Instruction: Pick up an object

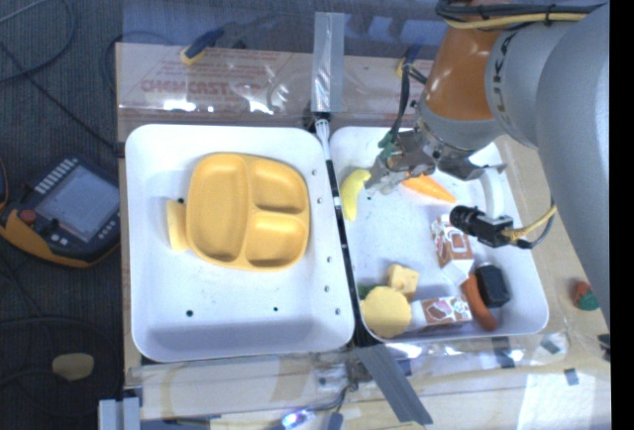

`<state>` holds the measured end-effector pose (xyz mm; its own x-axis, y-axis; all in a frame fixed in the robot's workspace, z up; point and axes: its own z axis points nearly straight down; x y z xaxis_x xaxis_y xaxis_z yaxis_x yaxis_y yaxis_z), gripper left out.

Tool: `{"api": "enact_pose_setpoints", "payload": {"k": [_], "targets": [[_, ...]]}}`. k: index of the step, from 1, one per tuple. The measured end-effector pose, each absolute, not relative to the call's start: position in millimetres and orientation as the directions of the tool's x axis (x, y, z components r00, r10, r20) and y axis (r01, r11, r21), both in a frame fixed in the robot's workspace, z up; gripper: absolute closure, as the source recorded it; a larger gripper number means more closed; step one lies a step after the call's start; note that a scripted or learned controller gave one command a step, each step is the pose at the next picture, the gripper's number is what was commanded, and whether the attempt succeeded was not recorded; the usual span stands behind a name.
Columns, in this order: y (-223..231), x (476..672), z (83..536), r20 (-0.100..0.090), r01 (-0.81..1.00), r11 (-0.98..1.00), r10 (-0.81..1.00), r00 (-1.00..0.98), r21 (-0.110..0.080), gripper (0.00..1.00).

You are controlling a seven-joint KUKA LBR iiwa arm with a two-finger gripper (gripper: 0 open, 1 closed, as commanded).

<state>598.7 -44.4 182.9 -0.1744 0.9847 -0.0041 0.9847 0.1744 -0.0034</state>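
Gripper [388, 170] sat low in the right bin [515, 319], by its left wall, just beside a yellow banana [351, 193] and orange carrot [429, 187]. Finger state possibly closed; cannot tell from this view.

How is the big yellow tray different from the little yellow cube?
The yellow tray is wide, flat and split into compartments; the yellow cube is small and blocky. The tray lies in the left bin, the cube in the right bin among other toys. Both are yellow.
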Motion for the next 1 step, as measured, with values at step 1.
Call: {"api": "enact_pose_setpoints", "payload": {"k": [1], "targets": [[-44.2, 598.7, 182.9, -0.004, 0.985, 0.175, 0.985, -0.175, -0.003, 0.0]]}}
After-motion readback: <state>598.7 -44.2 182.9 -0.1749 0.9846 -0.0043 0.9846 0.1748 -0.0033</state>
